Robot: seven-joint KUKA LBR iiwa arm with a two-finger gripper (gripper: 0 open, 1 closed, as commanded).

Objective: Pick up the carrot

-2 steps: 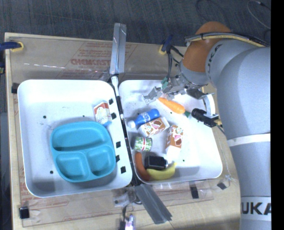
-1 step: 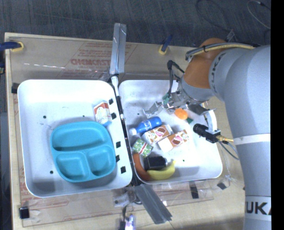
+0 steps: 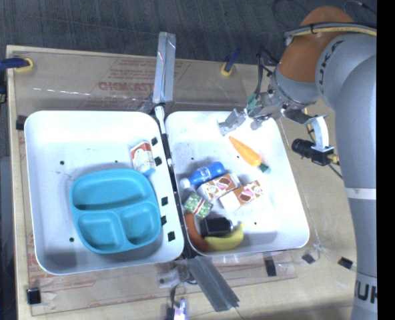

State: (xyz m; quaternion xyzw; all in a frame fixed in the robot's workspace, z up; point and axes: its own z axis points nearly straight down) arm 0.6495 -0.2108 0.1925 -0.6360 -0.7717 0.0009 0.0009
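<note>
Approach step. Carrot (image 3: 245, 151) lies in right bin (image 3: 287, 172), upper part, just above juice cartons (image 3: 229, 191). My gripper (image 3: 236, 120) hovers just above carrot, fingers apart, nothing held. Next: descend, straddle carrot, close.

The grey arm (image 3: 357, 179) rises along the right side of the camera view as a thick column, then bends at the top and turns left. Above the wrist sits the rounded orange band (image 3: 304, 59), with thin cables looping around it. From there the wrist slants down and to the left, ending in the gripper (image 3: 232, 121), a small metallic piece (its fingers too small and blurred to read). The gripper is tilted rather than pointing straight down, its tip leaning toward the left. A dark bracket with a short black stub juts from the arm's side just below the wrist joint.
</note>
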